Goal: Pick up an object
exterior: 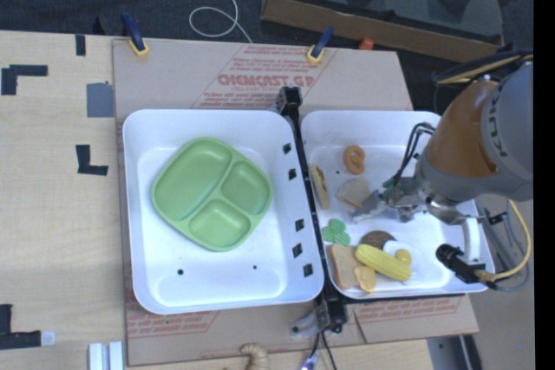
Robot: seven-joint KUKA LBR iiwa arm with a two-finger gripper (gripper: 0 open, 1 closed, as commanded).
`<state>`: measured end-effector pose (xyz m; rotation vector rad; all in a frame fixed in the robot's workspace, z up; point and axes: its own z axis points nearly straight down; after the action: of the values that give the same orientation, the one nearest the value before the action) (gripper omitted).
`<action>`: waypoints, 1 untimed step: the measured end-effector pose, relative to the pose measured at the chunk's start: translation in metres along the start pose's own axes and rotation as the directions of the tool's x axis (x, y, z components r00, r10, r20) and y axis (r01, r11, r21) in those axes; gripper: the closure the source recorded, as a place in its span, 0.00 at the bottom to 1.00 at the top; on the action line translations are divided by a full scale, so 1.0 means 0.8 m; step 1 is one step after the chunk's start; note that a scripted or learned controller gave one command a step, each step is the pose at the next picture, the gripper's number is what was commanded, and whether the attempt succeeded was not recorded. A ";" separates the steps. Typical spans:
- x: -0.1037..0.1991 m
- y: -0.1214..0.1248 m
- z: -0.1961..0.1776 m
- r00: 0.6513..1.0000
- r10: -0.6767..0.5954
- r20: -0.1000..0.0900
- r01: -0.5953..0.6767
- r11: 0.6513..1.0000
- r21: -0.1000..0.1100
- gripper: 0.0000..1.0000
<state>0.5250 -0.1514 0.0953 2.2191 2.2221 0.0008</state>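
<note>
the gripper [375, 202] hangs low in the right bin [427, 122]; whether it is wide or narrow, i cannot tell. nearest is the tan piece [351, 190], touching at its 10 o'clock; the corn cob [382, 262] lies at 6 o'clock, long axis running 10-to-4.

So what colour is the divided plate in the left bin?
Light green, in the camera view: the divided plate.

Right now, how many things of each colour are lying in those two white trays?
Green: 2, the divided plate and a small leafy piece
Yellow: 1, the corn cob
Orange-brown: 1, the ring-shaped piece
Tan or brown: about 4, partly hidden
Total: about 8
</note>
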 end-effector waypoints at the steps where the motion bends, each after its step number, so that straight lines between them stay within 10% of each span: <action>1: 0.042 0.095 0.014 1.000 -0.005 0.000 0.005 1.000 -0.003 0.00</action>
<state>0.6013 -0.1178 0.0844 2.2121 2.2267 0.0039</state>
